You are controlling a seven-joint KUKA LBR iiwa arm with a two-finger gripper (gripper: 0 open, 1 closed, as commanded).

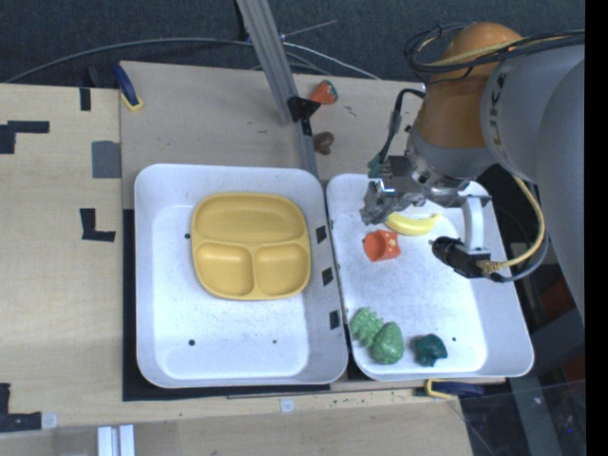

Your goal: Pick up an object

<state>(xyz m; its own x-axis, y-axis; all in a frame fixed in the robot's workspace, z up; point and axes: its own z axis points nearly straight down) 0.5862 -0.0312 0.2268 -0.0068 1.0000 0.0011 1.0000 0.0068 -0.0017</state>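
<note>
Divided plate [252,245] in left bin [152,283]; toys in right bin [494,335].

Grey arm [532,93] comes in from right side of camera view, orange band [465,84] sitting above wrist. Wrist bent downward, gripper [377,209] pointing down and a bit left. Black cables looped around wrist.
</note>
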